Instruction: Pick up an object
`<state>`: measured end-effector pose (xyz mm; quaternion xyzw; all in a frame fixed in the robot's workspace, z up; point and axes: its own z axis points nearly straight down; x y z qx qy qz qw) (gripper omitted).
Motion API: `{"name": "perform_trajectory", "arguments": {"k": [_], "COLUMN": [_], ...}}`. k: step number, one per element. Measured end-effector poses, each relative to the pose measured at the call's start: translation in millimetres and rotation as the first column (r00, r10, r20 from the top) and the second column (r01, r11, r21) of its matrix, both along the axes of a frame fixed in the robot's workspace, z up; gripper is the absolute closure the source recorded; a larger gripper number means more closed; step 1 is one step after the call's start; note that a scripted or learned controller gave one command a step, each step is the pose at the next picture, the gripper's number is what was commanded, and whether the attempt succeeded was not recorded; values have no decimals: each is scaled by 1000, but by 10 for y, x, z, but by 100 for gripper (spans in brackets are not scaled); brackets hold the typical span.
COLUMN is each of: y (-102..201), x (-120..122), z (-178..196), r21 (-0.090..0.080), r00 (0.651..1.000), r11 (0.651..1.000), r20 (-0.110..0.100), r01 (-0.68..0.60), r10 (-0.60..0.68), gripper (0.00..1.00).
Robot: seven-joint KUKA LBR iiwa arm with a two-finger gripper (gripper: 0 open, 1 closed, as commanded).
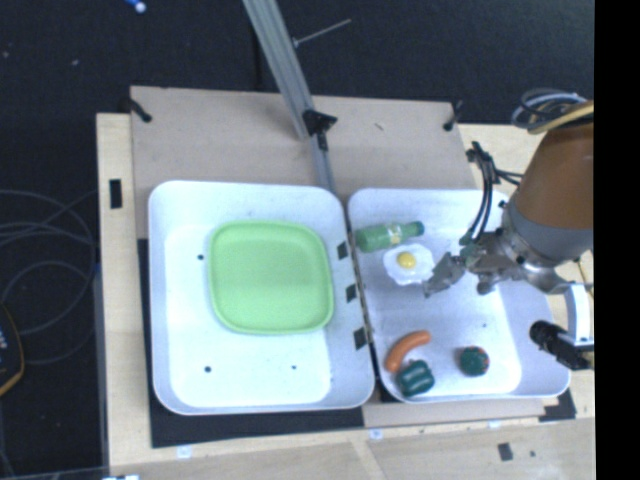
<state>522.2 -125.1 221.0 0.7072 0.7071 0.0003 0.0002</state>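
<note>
The right bin (500,218) holds a green bottle (388,235) lying on its side, a fried egg (407,264), an orange sausage (408,348), a green pepper (416,377) and a dark green round vegetable (474,361). My gripper (447,275) hangs over the middle of this bin, just right of the fried egg, with its dark fingers pointing left toward it. Nothing shows between the fingers. The arm's orange band (560,173) is at the right edge.
The left bin (180,368) carries a light green square plate (270,276). A grey metal pole (285,58) slants from the top down to the divider between the bins. Cables (485,183) run along the arm above the right bin.
</note>
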Motion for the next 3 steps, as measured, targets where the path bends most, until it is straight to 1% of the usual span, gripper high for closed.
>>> {"name": "perform_trajectory", "arguments": {"k": [1,3], "y": [-54,-57], "x": [-51,-32], "z": [-442,-1210], "r21": [0,-1], "r00": [1000,1000], "r11": [1000,1000], "r20": [-4,-1], "r01": [1,1], "r10": [-1,-1], "gripper": [0,0]}}
